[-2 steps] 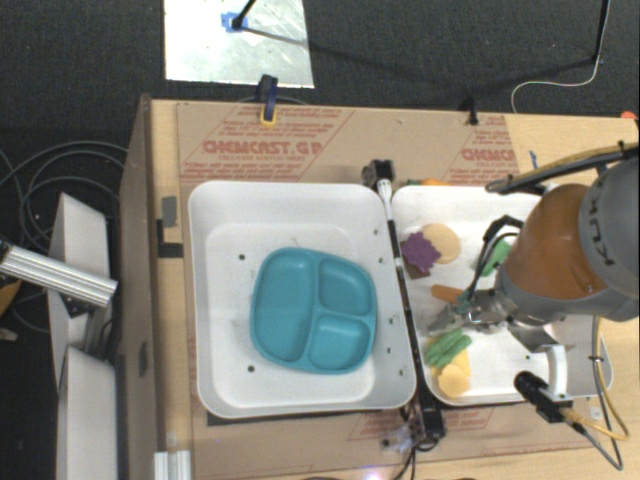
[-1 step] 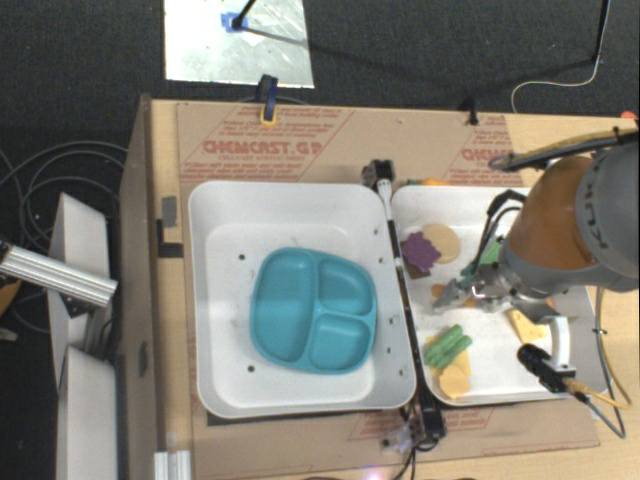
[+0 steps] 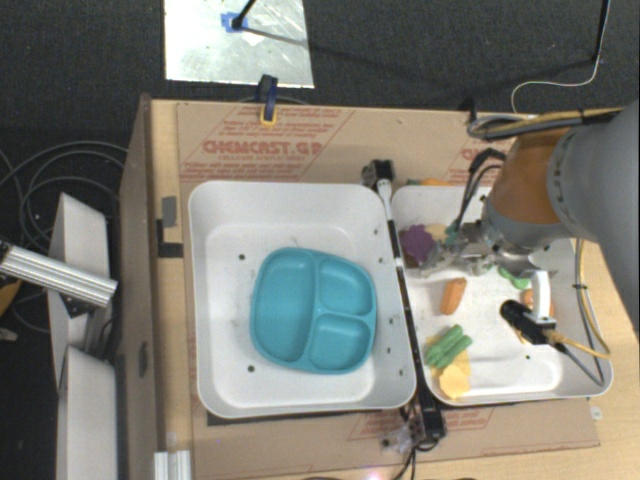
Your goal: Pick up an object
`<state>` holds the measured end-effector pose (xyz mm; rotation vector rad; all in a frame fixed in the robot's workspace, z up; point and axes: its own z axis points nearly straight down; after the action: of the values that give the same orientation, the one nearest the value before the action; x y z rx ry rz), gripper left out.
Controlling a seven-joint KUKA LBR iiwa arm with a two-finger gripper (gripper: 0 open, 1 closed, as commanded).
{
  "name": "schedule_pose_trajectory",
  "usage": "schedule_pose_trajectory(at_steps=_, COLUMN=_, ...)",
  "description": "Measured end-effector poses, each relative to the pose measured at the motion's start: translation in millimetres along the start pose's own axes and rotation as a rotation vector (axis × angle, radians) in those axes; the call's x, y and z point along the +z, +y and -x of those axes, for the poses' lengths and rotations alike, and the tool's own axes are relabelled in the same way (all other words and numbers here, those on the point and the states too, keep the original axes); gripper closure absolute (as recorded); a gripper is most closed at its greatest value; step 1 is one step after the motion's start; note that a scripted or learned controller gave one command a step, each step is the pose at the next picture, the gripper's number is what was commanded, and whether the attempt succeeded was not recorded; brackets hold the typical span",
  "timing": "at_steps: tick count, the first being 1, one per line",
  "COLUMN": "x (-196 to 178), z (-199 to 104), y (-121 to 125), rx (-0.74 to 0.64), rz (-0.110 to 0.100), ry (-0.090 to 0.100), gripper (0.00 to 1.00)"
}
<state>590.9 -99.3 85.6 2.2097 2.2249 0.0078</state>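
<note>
The right bin [image 3: 500, 380] holds several small objects. A purple piece [image 3: 418, 241] lies at its upper left, an orange carrot-like piece [image 3: 454, 294] sits in the middle, a green piece [image 3: 447, 346] lies lower down and a yellow piece [image 3: 455, 376] rests below that. My gripper [image 3: 467, 253] hangs over the bin just right of the purple piece and above the orange piece. The wrist and arm cover much of it. Nothing is visibly held.
A teal divided plate [image 3: 312, 309] lies in the left bin [image 3: 225, 368]. A black divider [image 3: 398, 268] separates the two bins. The grey arm with its orange band [image 3: 525, 188] covers the right bin's upper right. Cables run along the bin's right side [image 3: 585, 318].
</note>
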Motion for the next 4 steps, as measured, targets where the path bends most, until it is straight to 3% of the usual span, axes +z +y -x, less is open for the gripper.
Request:
schedule_pose_trajectory(at_steps=1, x=1.6, z=-2.9, y=-58.1, rx=0.007, rz=-0.012, ry=0.002, gripper=0.00)
schedule_pose_trajectory(at_steps=2, x=-12.4, z=-7.3, y=29.2, rx=-0.001, rz=0.003, ry=-0.001, gripper=0.00)
schedule_pose_trajectory(at_steps=3, x=1.0, z=-17.1, y=-52.8, rx=0.007, rz=-0.015, ry=0.003, gripper=0.00)
schedule_pose_trajectory(at_steps=4, x=-2.0, z=-1.6, y=15.6, rx=0.002, rz=0.000, ry=-0.001, gripper=0.00)
